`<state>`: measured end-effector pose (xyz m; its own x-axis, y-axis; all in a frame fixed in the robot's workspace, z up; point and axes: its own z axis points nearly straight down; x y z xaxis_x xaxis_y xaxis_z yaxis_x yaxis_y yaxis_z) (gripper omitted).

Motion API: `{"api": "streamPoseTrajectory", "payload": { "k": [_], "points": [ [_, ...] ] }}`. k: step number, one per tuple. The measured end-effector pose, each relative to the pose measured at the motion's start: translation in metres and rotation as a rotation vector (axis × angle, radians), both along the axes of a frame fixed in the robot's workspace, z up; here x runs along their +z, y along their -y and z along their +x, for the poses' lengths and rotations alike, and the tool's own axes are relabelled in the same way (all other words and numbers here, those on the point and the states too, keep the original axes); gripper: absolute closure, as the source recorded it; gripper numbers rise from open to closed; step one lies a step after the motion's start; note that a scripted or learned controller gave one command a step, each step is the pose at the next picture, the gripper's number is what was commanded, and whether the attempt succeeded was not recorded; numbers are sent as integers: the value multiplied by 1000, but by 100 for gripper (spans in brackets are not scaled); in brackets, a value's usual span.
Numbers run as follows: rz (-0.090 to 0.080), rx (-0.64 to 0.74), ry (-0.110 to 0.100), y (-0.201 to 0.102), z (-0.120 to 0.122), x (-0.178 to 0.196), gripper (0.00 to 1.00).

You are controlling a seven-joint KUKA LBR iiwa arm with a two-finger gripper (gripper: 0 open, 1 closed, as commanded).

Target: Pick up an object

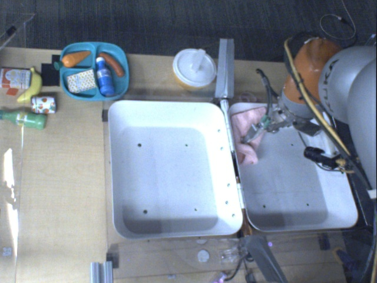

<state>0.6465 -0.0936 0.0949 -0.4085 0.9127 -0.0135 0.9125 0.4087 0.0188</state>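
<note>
Camera view: pink cloth (246,135) bunched in the right bin (306,208), against its left wall at the far corner; claw (258,131) at the cloth, finger state indeterminate; advice: pinch a raised fold, lift straight.

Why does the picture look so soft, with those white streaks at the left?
Camera view: soft all over, small items near the blue tray stay fuzzy; pale glare streaks lie on the bench at left; soft shadows pool along the left bin's near wall.
</note>
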Motion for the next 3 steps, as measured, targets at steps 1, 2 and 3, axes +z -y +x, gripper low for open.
{"api": "streamPoseTrajectory", "payload": {
  "k": [1, 2, 3],
  "points": [
    [5, 2, 3, -3, 2, 12, 100],
    [1, 157, -15, -60, 23, 92, 100],
    [1, 161, -11, -62, 25, 103, 100]
  ]
}}
